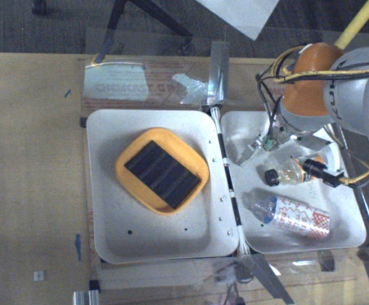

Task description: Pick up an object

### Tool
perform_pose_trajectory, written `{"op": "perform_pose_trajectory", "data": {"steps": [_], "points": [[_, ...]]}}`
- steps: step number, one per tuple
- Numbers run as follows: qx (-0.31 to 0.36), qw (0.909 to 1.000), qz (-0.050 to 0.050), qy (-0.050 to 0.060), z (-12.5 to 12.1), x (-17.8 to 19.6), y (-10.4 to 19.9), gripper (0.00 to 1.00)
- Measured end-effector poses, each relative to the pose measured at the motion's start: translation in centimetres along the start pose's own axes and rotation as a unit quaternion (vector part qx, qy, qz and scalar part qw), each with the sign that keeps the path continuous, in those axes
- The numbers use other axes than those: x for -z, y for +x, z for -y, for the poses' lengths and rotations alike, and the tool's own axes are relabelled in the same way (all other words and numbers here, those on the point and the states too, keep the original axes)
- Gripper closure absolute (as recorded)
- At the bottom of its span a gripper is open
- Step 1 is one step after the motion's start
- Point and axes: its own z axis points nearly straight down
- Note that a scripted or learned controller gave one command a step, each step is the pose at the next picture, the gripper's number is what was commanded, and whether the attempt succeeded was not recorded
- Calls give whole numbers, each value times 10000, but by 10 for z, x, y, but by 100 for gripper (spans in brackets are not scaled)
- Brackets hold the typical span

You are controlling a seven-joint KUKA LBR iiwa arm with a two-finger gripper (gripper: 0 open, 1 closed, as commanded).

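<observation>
In the right bin (355,230), a crinkled plastic bottle with a red-patterned label (293,213) lies nearest, a small clear bottle (286,174) beyond it. The left bin (108,221) holds a rounded orange pad with a dark ribbed panel (162,170), open floor around it. Farthest, the hand (267,142) hangs over the right bin; its state I cannot tell.
</observation>
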Motion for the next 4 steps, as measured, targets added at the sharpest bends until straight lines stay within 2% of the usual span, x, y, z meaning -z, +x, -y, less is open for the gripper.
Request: {"op": "perform_pose_trajectory", "data": {"steps": [1,2,3,4], "points": [[-465,9989,-34,43,70,59,11,0],[-679,9977,-5,13,49,1,15,0],[-691,9976,7,-11,48,12,14,100],[-691,9976,7,-10,48,12,14,0]]}}
